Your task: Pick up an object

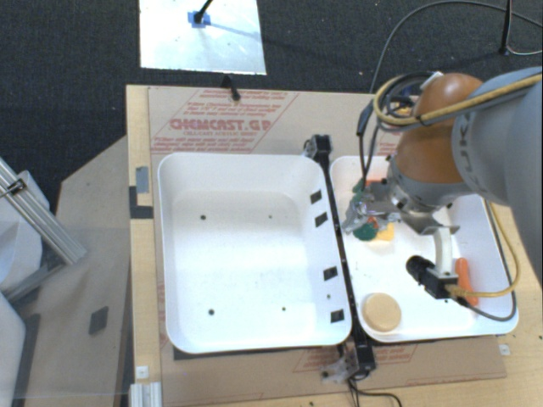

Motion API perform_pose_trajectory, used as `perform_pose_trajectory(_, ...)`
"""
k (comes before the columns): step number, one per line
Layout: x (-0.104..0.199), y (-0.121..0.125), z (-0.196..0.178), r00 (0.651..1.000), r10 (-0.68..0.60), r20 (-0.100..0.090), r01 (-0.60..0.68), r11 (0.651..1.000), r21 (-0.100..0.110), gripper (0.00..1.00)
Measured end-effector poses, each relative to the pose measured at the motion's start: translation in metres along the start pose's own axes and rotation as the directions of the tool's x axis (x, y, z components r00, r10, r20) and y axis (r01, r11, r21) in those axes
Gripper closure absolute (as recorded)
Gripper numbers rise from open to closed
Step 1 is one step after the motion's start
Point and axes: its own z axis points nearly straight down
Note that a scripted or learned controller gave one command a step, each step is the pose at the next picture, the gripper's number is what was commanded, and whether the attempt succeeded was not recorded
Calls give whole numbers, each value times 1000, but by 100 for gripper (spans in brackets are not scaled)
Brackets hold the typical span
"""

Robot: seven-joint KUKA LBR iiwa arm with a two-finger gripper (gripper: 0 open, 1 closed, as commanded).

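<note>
risk: claw point(366, 217) hovers at the green toy point(366, 232) and yellow block point(386, 236) near the left wall of the right bin point(417, 312); its spread i cannot tell, and crowding could make it slip.

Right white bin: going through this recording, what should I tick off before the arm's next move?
1. Gripper is over the shallow right white bin: ok.
2. Small green round object lies right at the gripper: ok.
3. Green object actually gripped: cannot tell.
4. Target free of neighbours: not ok, a yellow piece lies against it.
5. Tan round disc lies well apart, near the bin's front corner: ok.
</note>
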Motion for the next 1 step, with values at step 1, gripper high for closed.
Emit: perform_pose_trajectory(1, 58, 82, 0, 1000, -6, -2, 6, 1000, -3, 100)
